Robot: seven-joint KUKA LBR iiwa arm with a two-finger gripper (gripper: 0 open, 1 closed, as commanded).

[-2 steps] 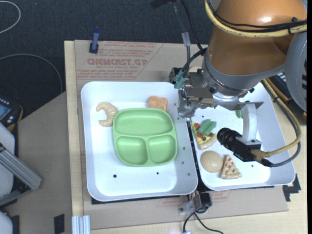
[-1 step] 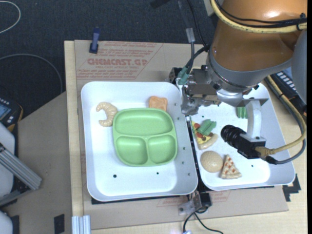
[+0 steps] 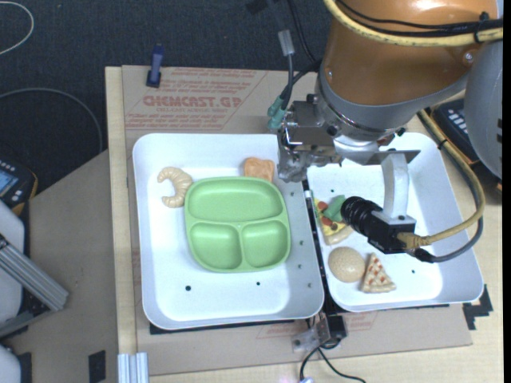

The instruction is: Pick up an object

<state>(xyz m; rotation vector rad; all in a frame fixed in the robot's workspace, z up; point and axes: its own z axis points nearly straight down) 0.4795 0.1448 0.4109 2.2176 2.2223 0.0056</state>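
Gripper point(image 3: 297, 164): hangs just past the upper right corner of the green plate point(image 3: 237, 222), over the seam where the two bins meet. Its opening is hidden under the wrist hardware, so I cannot tell how wide it stands. Nothing is seen in its grasp.

Arm point(image 3: 407, 38): grey with an orange band, up and to camera-right of the plate, reaching down to the gripper.

Cardboard sheet point(image 3: 200, 102): red print, lying under both bins and showing beyond the plate's far side.

Left bin point(image 3: 160, 278): white and shallow. The plate sits in it, about central.

Right bin point(image 3: 447, 238): white, directly camera-right of the plate's bin, with the rims touching.

Green plate: three compartments, one wide at the far side and two smaller at the near side, flat on the bin floor.

Candidate objects:
- Croissant point(image 3: 174, 184): at the plate's upper left corner, just beside its rim.
- Topped pizza slice point(image 3: 330, 220): camera-right of the plate, just across the seam.
- Round beige bun point(image 3: 346, 263): right of the plate's lower right corner.
- Plain pizza slice point(image 3: 377, 275): beyond the bun from the plate, touching it or nearly so.
- Orange-tan lump point(image 3: 258, 167): at the plate's far rim, close to the gripper.

Blue item point(image 3: 154, 66): small, on the cardboard's far corner, well apart from the plate.
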